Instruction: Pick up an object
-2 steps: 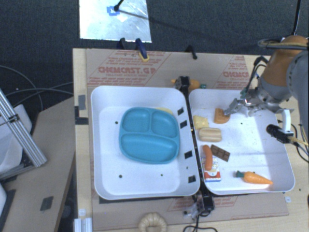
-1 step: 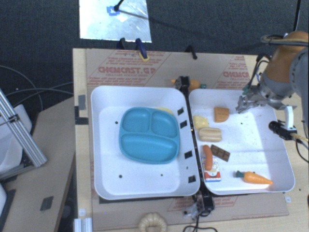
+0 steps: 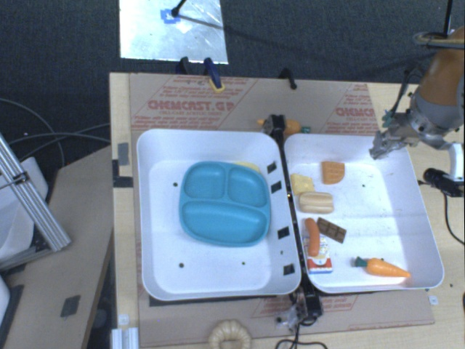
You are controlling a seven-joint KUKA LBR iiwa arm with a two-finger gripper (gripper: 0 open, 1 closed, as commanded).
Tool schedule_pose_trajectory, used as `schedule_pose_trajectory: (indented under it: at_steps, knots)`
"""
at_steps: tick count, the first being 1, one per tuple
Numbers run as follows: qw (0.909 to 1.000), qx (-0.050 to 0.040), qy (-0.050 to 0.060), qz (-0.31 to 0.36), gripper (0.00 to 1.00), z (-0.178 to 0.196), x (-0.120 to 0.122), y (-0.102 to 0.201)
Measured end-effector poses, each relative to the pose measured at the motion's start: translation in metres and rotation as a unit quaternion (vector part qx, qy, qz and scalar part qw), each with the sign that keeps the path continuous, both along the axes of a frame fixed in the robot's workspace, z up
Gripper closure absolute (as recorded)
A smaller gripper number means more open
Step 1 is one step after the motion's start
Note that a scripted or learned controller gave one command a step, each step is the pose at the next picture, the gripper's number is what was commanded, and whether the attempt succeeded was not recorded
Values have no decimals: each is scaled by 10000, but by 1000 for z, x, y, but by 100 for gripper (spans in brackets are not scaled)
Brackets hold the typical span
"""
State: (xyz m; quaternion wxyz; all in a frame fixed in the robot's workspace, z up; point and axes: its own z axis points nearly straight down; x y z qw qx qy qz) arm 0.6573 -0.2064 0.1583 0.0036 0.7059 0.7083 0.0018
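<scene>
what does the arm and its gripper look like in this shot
The arm is a rounded grey body with an orange band above the wrist. It ends in a small grey metallic gripper, seen at the upper right corner of the right bin. A dark cable runs along the wrist.

Two white bins (image 3: 163, 195) sit side by side. One holds a single blue divided plate (image 3: 224, 203). The other holds seven toy foods: one carrot (image 3: 385, 268), one sausage (image 3: 312, 236), one chocolate piece (image 3: 332, 230), one bread roll (image 3: 316, 202), one yellow wedge (image 3: 302, 184), one orange slice (image 3: 333, 171), and one small carton (image 3: 320, 262).
</scene>
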Motion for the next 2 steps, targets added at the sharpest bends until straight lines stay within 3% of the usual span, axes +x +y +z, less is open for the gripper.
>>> schedule_pose_trajectory:
  at_steps: [1,2]
  knots:
    - [10000,1,-5,18,100,61,-3,7]
    - [10000,7,14,15,100,67,-2,7]
